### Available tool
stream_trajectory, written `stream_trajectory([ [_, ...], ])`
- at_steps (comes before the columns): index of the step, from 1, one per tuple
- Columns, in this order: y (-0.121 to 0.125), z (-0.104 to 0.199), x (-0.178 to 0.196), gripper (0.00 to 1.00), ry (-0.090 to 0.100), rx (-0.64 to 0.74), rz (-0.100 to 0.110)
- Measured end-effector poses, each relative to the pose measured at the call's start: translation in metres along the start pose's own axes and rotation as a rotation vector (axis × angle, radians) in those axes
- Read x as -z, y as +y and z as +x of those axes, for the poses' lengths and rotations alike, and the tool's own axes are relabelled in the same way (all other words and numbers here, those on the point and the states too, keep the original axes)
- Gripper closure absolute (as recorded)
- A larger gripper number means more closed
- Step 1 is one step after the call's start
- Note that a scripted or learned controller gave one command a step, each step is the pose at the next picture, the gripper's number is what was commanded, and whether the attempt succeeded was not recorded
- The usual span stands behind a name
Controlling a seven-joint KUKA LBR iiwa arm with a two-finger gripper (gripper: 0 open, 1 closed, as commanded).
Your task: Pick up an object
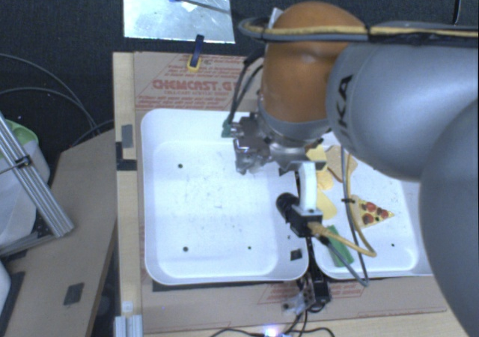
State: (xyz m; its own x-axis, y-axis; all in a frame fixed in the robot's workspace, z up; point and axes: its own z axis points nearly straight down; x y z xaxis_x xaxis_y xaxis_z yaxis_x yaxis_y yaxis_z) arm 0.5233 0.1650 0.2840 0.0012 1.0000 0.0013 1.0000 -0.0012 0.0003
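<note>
Bench: left bin (161, 178); right bin (389, 260) holds pizza slice (372, 213), green piece (339, 250); jaws' opening unclear

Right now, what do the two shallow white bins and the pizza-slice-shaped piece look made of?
The left white bin and right white bin: likely moulded plastic, smooth, rounded corners, slight sheen. The pizza-slice piece: probably a plastic or rubber toy, printed toppings; too small to be sure.

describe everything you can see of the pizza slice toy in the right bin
The small triangular pizza slice toy looks like moulded plastic: a pale yellow wedge with red topping spots. It lies flat on the floor of the right shallow white bin, its tip pointing toward the view's left. A thin tan cable crosses beside its tip; whether they touch is unclear.
</note>
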Motion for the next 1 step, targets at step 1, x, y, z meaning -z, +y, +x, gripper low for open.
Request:
stream_trajectory([
  [1,0.0344,-0.0203,0.1562,1.00,0.004,0.005,-0.021],
])
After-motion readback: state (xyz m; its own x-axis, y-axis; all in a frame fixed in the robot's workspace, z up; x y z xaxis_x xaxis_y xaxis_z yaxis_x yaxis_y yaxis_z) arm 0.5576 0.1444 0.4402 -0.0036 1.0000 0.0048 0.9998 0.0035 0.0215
